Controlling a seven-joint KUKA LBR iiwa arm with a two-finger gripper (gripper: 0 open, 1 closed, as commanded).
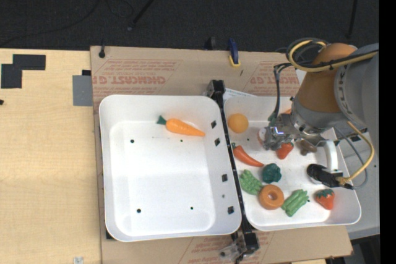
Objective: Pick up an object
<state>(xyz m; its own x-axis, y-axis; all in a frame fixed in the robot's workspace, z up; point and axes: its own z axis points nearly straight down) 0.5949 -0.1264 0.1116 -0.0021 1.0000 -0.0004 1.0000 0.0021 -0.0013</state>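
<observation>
- The gripper [276, 136] hangs low over the middle of the right bin [309, 224], toward its far edge; I cannot tell whether it is apart or closed
- A small red fruit [285, 150] lies just beside the gripper on its near side; whether they touch is unclear. It looks rounded and smooth, too small for a long axis or heading to be read
- A red pepper [247, 157], glossy and tapered, lies slanted near the right bin's left wall, thin end toward that wall, thick end toward a knobbly dark green broccoli [271, 172]
- A smooth orange ball [237, 123] sits in the far left corner of the right bin
- An orange ring [271, 196] lies flat by the near edge, between 2 ridged green pods [249, 183] [296, 201]
- A red strawberry [325, 198] with a green cap sits toward the near right corner
- In the left bin [108, 164] 1 carrot [182, 127] lies near the far edge, long axis along that edge, green top to the left, tip toward the right bin
</observation>
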